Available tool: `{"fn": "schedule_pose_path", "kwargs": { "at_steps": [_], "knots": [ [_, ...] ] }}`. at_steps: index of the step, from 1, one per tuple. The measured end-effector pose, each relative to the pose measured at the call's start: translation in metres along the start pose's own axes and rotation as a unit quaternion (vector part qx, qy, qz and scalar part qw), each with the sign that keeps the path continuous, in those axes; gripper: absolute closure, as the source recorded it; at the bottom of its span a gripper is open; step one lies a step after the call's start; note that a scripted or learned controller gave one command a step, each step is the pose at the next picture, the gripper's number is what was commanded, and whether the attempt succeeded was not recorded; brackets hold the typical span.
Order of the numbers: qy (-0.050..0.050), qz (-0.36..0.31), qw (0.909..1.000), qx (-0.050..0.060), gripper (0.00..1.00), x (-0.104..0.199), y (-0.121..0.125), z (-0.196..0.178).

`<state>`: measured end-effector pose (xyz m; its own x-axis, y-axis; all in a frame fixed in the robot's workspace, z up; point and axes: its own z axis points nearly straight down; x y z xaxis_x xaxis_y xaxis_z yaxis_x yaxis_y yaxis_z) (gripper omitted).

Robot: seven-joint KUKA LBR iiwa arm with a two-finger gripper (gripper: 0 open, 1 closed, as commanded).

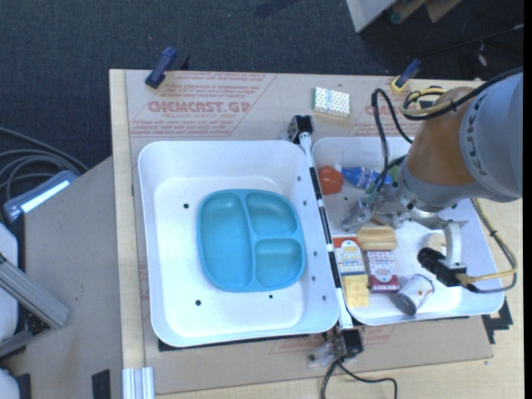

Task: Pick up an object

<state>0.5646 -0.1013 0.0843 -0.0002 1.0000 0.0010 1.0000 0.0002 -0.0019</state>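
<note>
The grey arm with its orange band (445,152) reaches in from the right over the right-hand shallow white bin (478,302), its pincer (378,210) down among a clutter of small objects; whether it is wide or narrow cannot be told. A tan block (376,238) lies just beside it, a round orange-red item (330,179) farther left. The left white bin (166,181) holds a blue divided plastic tray (249,239).
</note>
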Motion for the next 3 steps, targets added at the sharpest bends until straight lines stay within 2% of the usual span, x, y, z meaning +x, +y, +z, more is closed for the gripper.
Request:
{"fn": "schedule_pose_path", "kwargs": {
  "at_steps": [1, 2, 3],
  "knots": [
    [0.000, 0.001, 1.0000, 0.000, 0.00, 0.010, -0.039, 0.000],
    [-0.001, 0.000, 1.0000, -0.002, 0.00, -0.017, 0.059, -0.029],
    [-0.003, 0.000, 1.0000, -0.006, 0.00, 0.005, 0.036, -0.004]
  ]
}}
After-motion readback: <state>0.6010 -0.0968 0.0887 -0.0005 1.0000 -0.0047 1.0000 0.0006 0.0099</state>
